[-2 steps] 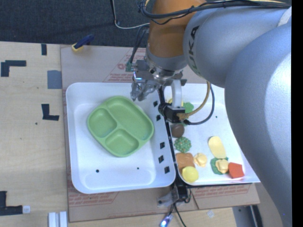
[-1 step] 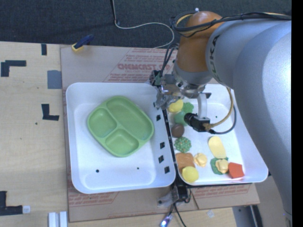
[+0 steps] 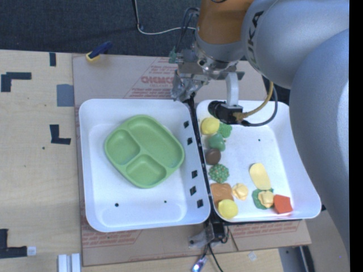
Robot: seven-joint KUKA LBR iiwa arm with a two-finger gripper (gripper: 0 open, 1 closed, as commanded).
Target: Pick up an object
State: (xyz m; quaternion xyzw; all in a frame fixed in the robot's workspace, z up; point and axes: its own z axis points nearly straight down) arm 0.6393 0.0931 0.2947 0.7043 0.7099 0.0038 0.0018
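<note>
Right now the gripper (image 3: 184,89) hangs over the far end of the rim between the two white bins, just above the divider, and I cannot tell from this angle how it is set; nothing shows in its grasp. The pickable things all lie toward the camera and slightly right of it, in the right bin (image 3: 283,152), lined up along the divider wall. Nearest is the yellow ball (image 3: 209,125), just beside the green piece (image 3: 224,131), then the brown ball (image 3: 212,156) and the broccoli (image 3: 219,173) further down. The green tray (image 3: 144,150) sits alone in the left bin (image 3: 93,169). By my read, the closest target means a short move toward the camera and down.
</note>
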